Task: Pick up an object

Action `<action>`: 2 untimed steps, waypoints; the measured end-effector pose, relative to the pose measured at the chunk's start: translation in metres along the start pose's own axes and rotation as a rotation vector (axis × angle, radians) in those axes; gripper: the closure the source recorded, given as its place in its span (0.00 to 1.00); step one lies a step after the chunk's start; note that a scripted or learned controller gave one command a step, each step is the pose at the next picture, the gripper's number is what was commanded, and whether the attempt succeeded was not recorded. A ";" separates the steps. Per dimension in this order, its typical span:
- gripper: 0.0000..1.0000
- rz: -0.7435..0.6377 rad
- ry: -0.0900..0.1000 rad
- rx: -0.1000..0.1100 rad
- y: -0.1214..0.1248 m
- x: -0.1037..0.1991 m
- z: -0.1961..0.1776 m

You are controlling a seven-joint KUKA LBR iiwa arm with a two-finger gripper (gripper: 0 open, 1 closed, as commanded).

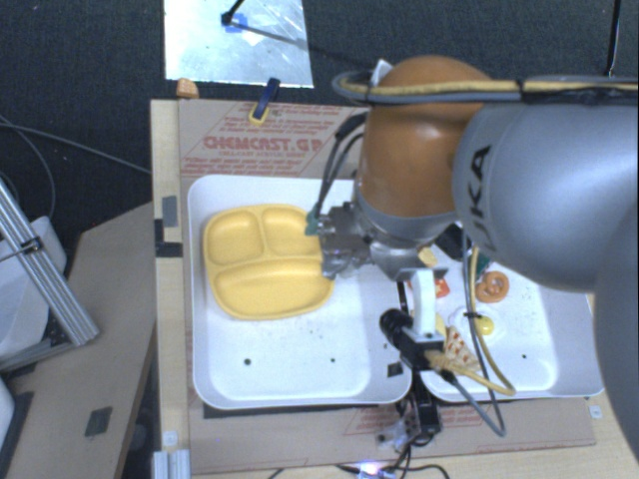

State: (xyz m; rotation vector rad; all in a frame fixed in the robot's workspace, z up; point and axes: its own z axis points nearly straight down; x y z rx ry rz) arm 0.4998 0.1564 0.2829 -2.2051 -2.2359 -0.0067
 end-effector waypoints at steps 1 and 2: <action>1.00 0.018 -0.005 0.002 -0.007 -0.066 0.023; 1.00 0.018 -0.005 -0.008 -0.014 -0.136 -0.068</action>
